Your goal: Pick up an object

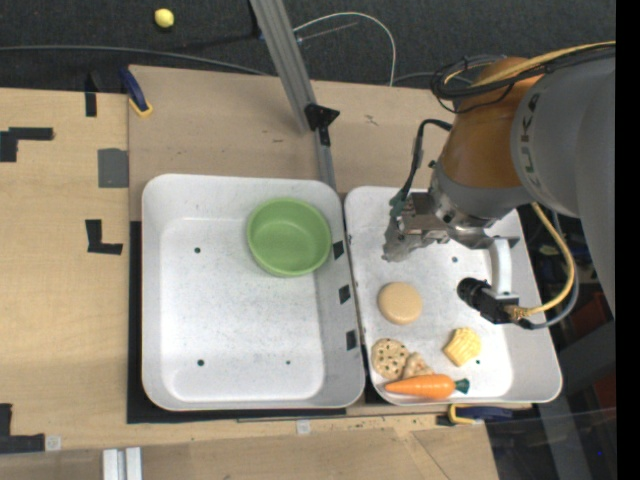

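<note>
My arm (575, 128) is grey with an orange band (485, 133). Black and yellow cables (560, 268) loop beside its metal claw (400, 240).

A pale wooden bench (60, 268) takes up most of the view; black tape marks (100, 236) lie on it to the left of the two bins, with a grey patch (113, 166) above them; beyond the bench's far edge the floor (120, 8) is dark carpet, with a small yellow ball (164, 17) on it; a grey metal pole (283, 43) slants over that edge onto the bench; a thin pale cable (350, 23) loops just right of the pole; a blue and yellow clamp (136, 92) grips the bench's far edge, left of the pole; the light is even.
</note>
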`<action>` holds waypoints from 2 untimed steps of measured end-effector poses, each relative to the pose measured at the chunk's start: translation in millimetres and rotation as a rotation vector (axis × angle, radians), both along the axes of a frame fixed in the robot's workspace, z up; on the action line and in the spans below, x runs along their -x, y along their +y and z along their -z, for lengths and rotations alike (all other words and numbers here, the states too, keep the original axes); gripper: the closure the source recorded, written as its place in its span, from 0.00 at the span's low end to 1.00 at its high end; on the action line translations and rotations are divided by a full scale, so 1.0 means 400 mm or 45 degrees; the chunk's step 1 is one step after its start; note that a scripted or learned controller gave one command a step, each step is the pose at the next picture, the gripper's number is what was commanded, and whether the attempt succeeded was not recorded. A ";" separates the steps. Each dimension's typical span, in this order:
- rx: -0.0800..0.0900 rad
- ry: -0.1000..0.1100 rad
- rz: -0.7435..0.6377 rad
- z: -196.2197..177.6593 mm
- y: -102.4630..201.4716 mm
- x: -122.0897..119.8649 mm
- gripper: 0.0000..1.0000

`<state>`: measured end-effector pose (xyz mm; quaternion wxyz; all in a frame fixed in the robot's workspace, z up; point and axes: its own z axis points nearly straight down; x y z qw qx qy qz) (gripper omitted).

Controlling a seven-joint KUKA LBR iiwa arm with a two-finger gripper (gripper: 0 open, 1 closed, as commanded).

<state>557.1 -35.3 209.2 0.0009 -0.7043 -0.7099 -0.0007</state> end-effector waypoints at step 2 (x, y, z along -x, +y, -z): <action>0.000 0.001 0.000 -0.028 0.251 0.001 1.00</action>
